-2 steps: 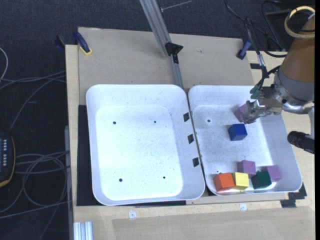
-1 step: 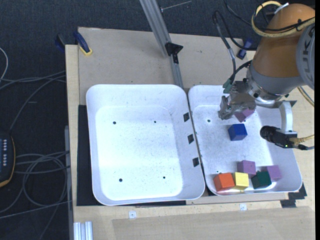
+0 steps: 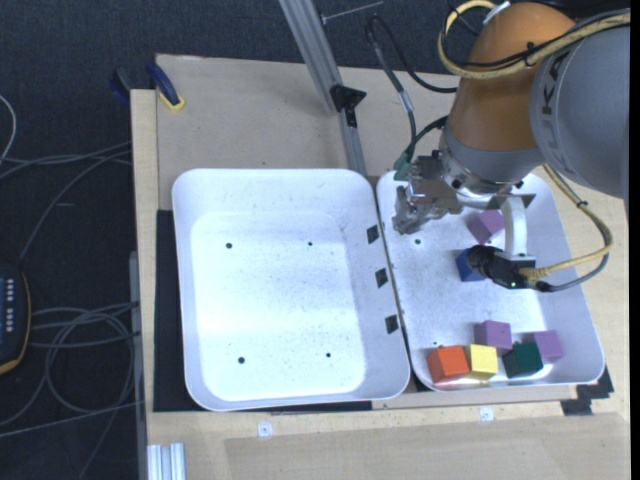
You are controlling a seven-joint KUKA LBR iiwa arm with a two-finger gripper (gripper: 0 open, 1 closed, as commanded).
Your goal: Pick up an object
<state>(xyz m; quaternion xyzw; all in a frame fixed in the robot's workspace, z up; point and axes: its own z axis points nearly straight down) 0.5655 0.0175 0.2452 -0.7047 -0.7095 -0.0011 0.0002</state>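
Landmark = right bin (image 3: 575, 268); everything below is placed rel. to it.

Nearest the camera, along the right bin's front wall, five blocks are sitting packed in a cluster: orange block (image 3: 449, 362) toward the front-left corner, yellow block (image 3: 483, 360) touching it on the right, green block (image 3: 521, 360) next, w/ a purple block (image 3: 493, 333) just behind the yellow one and a second purple cube (image 3: 548, 345) by the front-right corner. Risk here, in my judgement: they're sitting so tight that fingers coming down on one would prob. land on a neighbour or wedge btwn two, pushing the pile instead of closing on one piece; the front wall also leaves little room for a finger.

Mid-bin: a blue block (image 3: 470, 264) is lying alone, just beside a black cable fitting. Risk: cable snagging or nudging the block during a descent.

Further back: a lilac block (image 3: 486, 225) is sitting partly under the wrist, so a grasp there is hard to check.

Far-left part of the bin: the gripper (image 3: 412, 216) is hanging over bare floor close to the wall shared w/ the left bin (image 3: 200, 298). Nothing is showing btwn its fingers; open vs. closed I can't tell. A close there would prob. catch nothing, and the wall is near enough to clip.

Arm pose: reaching in over the bin's back-right, orange band above the wrist, tool pointing down.
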